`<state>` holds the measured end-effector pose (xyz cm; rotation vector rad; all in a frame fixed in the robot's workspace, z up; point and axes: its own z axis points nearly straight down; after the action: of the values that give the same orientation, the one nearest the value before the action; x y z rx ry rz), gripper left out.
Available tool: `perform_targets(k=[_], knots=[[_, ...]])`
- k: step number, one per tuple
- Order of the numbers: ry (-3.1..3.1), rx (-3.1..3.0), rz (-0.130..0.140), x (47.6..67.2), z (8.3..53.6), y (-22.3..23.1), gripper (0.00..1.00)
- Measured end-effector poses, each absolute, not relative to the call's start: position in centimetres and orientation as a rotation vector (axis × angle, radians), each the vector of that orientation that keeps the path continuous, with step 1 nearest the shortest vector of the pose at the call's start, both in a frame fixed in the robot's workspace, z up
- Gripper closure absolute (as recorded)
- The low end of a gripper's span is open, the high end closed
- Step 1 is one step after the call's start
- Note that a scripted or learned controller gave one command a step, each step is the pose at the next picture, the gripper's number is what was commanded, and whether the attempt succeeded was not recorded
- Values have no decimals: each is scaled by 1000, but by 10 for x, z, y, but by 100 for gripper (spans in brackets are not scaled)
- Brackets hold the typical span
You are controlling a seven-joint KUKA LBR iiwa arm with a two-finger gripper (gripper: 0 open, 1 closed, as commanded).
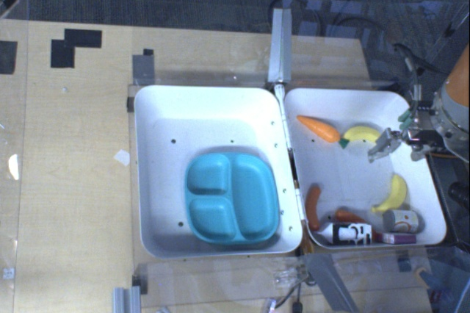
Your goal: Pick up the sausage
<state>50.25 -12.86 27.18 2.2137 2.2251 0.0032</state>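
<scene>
Robot claw (396, 140) hovering over the right bin (345, 102), sausage (313, 206) not yet picked up.
You see the claw at frame right; whether it is open, you cannot tell. The sausage lies low against the bin's left wall; next, reach down-left.

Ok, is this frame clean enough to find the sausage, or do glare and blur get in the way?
Camera view: evenly lit, slightly soft; sausage readable by the right bin left wall; small glare spot at far left; hand somewhat blurred.
</scene>
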Motion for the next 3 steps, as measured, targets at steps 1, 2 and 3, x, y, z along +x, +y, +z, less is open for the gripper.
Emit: perform_targets(k=[1,2,3], knots=[[2519,1872,5,488,196,-41,0],[2540,1844,4,488,185,-28,0],[2560,1813,5,488,185,-61,0]])
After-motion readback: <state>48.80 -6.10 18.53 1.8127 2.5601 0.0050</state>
